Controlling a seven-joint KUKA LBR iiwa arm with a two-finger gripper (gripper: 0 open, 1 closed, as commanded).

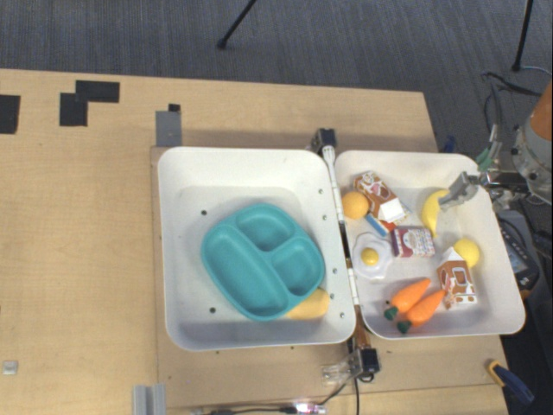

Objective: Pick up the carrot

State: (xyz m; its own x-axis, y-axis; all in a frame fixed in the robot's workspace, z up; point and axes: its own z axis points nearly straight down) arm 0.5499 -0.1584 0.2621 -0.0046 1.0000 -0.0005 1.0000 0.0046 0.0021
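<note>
A teal plate (pixel 262 260) fills the left bin (pixel 177 232). In the right bin (pixel 510 318), two carrots (pixel 416 301) lie near the front edge, beside a fried egg (pixel 371 256). The gripper (pixel 460 192) hangs over a banana (pixel 431 209) near the far right corner; I cannot tell its opening.

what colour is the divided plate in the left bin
Teal, seen in the camera view: the divided plate.

— Can any writing be read on the small printed cartons (pixel 456 284) in the right bin (pixel 510 314)?

— No. Their red and white faces carry print, but it is too small and blurred. Nothing is legible anywhere else either.
</note>
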